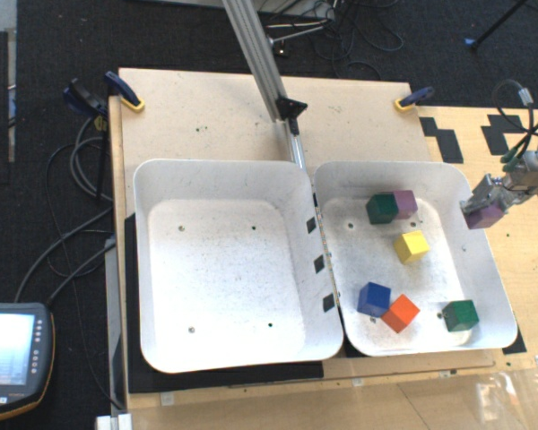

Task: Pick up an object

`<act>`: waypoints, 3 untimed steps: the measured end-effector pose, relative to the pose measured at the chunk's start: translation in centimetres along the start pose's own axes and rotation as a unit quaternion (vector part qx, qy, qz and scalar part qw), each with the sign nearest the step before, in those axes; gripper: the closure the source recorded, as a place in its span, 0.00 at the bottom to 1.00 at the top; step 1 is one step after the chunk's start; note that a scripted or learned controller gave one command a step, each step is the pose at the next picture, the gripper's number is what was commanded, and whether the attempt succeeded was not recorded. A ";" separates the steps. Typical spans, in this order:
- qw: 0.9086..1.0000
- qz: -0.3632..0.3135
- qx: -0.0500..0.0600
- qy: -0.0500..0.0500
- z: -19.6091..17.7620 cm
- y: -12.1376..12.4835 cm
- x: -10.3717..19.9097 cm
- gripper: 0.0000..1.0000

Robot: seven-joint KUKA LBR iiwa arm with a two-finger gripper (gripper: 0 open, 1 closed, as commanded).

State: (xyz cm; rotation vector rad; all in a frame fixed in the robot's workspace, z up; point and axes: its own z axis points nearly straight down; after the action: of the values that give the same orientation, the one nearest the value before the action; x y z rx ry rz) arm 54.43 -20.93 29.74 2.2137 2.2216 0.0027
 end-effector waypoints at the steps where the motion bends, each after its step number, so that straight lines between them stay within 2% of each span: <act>1: 1.000 -0.002 0.003 0.002 1.6 0.2 6.1 1.00; 2: 1.000 -0.003 0.004 0.002 3.2 -0.5 11.9 1.00; 3: 1.000 -0.003 0.003 0.002 2.9 -0.3 17.4 1.00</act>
State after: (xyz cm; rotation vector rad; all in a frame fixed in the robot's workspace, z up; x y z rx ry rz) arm 54.13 -3.59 26.80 2.2126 2.2328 0.0013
